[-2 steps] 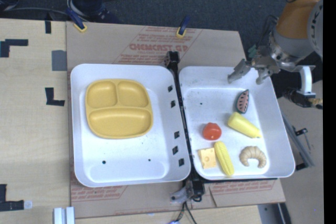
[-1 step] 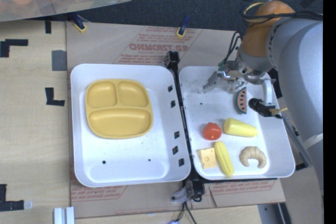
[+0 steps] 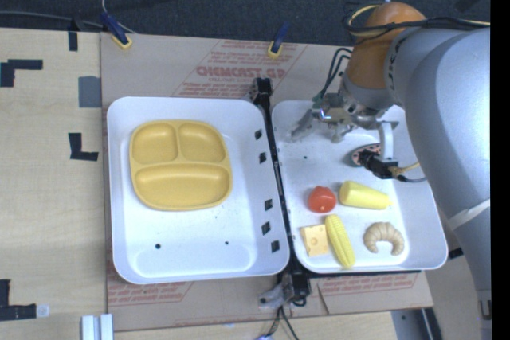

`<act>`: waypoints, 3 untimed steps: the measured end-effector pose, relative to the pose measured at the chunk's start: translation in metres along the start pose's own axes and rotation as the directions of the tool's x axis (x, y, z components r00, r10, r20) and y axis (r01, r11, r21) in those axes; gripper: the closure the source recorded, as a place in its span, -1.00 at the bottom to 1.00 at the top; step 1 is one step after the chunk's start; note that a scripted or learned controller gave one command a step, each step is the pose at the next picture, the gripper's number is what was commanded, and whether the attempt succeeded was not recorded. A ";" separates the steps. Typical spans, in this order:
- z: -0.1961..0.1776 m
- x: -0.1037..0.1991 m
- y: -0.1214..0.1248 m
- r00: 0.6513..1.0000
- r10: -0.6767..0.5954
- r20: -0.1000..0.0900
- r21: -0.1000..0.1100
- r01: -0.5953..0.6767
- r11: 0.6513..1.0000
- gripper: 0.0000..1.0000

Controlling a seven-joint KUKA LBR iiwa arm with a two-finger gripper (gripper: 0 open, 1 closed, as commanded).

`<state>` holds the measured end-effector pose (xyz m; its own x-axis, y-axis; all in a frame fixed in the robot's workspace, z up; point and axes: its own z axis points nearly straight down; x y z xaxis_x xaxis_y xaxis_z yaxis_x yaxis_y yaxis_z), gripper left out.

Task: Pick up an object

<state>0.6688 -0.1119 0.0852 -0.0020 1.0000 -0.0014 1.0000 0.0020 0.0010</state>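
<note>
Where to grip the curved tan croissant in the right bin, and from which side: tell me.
Grip the curved tan croissant across its thick middle, coming straight down from above. It lies flat near the right white bin's front corner, horns curling toward the front, and the yellow corn cob is clear of it, which probably leaves room for the fingers.

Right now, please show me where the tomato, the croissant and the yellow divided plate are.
tomato [image 3: 322,199], camera view, middle of its red top.
croissant [image 3: 384,237], camera view, centre of its curved body.
yellow divided plate [image 3: 180,183], camera view, floor of its large front compartment.

Bulky grey arm, orange wrist band, black cables, metal claw.
</note>
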 end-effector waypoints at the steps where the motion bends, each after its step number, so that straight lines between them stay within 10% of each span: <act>1: 0.000 0.013 0.000 1.000 0.001 0.001 0.001 -0.001 1.000 -1.00; 2: 0.000 0.017 0.000 1.000 0.001 0.001 0.001 -0.001 1.000 -1.00; 3: -0.001 0.006 -0.097 1.000 0.002 0.000 0.001 -0.002 1.000 -1.00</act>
<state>0.5723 -0.1057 0.0860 0.0004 1.0000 -0.0014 1.0000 -0.0004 0.0004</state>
